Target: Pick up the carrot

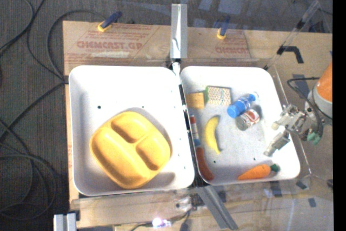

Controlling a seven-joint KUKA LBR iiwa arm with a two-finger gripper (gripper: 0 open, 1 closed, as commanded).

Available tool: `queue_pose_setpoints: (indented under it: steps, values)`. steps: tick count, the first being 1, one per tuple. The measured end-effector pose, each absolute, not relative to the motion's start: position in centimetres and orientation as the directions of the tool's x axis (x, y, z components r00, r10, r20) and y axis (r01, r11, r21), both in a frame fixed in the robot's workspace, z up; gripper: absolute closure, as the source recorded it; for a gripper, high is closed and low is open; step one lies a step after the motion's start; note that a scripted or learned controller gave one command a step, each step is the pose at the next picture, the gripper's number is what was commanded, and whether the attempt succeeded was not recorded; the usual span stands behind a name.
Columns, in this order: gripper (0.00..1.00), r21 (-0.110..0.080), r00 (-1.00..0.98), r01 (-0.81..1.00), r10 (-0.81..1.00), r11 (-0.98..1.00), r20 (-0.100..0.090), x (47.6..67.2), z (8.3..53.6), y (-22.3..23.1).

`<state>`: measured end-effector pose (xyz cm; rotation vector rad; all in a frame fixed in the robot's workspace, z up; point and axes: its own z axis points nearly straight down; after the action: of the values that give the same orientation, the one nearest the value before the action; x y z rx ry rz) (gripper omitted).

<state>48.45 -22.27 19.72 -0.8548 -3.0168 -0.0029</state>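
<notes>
In the camera view, the carrot (255,172) is lying on its side along the near wall of the right bin (232,74), green top pointing toward the near right corner, probably because loose things slide to the walls of a shallow bin. The gripper (282,135) is hanging over that bin's right edge, above and a little beyond the carrot, its fingers looking parted with nothing between them, which suits a descent not yet begun. The banana (212,134), blue bottle (240,105) and can (248,118) are lying well apart from the carrot, while the yellow divided plate (130,147) is sitting in the left bin (81,116).
</notes>
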Motion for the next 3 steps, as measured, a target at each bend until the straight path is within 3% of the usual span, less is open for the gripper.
queue_pose_setpoints:
  steps: [1, 2, 3]
  values:
    - [0.0, 0.002, -0.932, 0.363, 0.363, 0.932, 0.009, 51.4, 11.1, -12.6]
    - [0.0, 0.0, -0.949, 0.314, 0.314, 0.949, 0.006, 48.4, 15.0, -20.0]
    - [0.0, 0.009, -0.963, 0.269, 0.269, 0.963, -0.03, 49.6, 9.1, -21.8]
